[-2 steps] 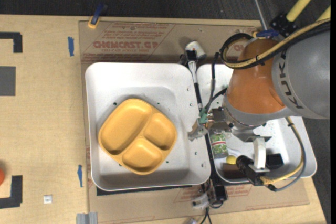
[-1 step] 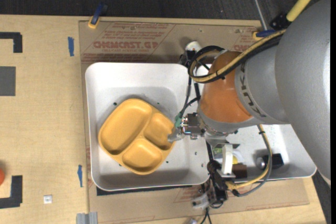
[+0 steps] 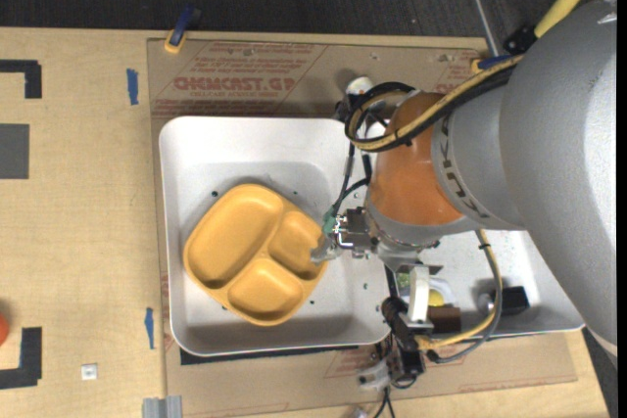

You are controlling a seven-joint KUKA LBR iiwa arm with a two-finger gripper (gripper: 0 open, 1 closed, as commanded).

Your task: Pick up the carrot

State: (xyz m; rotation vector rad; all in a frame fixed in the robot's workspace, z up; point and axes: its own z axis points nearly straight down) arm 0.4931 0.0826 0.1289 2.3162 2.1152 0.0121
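Arm (image 3: 431,181) hangs low over the left bin (image 3: 186,152), beside the yellow divided plate (image 3: 255,252) — no carrot visible. Pickup judged not yet done — gripper (image 3: 333,245) state cannot be told.

Yellow sectioned tray (image 3: 257,253) in left white bin (image 3: 186,152); grey arm (image 3: 529,132) with orange band (image 3: 411,176) covering right bin, cables (image 3: 377,113) looped at wrist.

The yellow divided dish (image 3: 257,253) looks smooth, slightly glossy plastic; the left bin (image 3: 196,162) is matt white plastic, on plain brown cardboard (image 3: 245,78), and the arm (image 3: 549,142) painted grey metal
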